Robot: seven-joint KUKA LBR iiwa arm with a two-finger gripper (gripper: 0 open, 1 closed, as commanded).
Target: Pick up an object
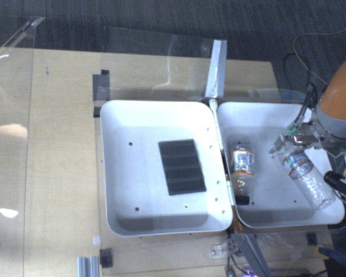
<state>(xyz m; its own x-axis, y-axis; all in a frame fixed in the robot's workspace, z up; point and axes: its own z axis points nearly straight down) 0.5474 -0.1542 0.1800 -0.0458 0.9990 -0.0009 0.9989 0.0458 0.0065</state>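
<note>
Wooden bench top (52, 172) is carrying two shallow white bins side by side, with dark carpet running behind it. I am hanging over the right bin (259, 120), reaching in from its far right corner, and my gripper (292, 138) is sitting low, just above the near end of a clear plastic bottle (304, 175). How my jaws are standing I cannot tell, since the metal parts and the glare on the plastic are running together. The bottle is lying on its side on the bin floor, and its long axis is running from up near my gripper down toward the bin's lower right corner; its capped end looks to be the one nearest me (hard to be sure through the shine). So the thing I would be taking is lying almost straight below me and slightly toward the front edge. I judge that a grip across the bottle's width, square to that slanting axis, is what the coming move is calling for. A small can (242, 161) with an orange label is resting well apart, by the bin's left wall, and a dark ribbed rectangular block (181, 166) is lying flat in the left bin (121, 154), farther still
</note>
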